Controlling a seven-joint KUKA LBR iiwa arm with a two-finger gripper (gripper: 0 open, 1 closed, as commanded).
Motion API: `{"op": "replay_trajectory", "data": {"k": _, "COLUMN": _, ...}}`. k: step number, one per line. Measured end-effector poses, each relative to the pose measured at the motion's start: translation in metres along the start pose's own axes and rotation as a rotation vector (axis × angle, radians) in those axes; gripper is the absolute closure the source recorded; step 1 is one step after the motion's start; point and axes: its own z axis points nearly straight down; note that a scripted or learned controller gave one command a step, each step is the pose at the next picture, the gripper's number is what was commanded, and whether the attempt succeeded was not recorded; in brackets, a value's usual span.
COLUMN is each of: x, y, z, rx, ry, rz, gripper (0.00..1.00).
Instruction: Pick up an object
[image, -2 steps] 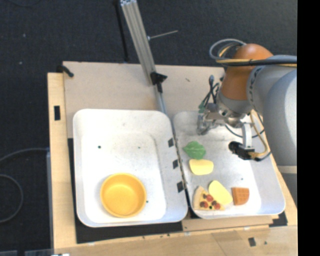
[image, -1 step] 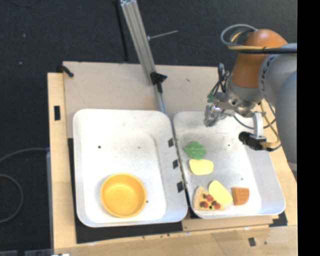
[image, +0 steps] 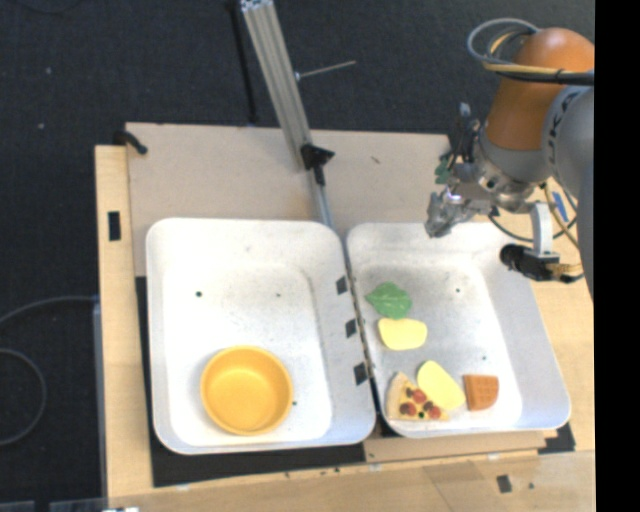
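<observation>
Yellow bowl (image: 246, 389) in left bin (image: 170, 250); food pieces (image: 402, 333) in right bin (image: 520, 300).

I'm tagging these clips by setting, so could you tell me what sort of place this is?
Most likely a robotics lab's grasping test bench: two white bins side by side on a board, toy-like items such as a yellow bowl and green leaf, and a grey-and-orange arm's gripper above the right bin.

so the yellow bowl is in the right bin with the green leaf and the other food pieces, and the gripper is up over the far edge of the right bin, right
Not quite. The camera view shows the yellow bowl in the left bin, alone, not with the food. The green leaf and the other pieces do lie in the right bin, and the gripper is over its far edge.
</observation>
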Motion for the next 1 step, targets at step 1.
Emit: {"op": "replay_trajectory", "data": {"k": 1, "x": -0.0009, "y": 0.0006, "z": -0.0379, "rx": 0.001, "ry": 0.001, "rz": -0.004, "gripper": 1.00}}
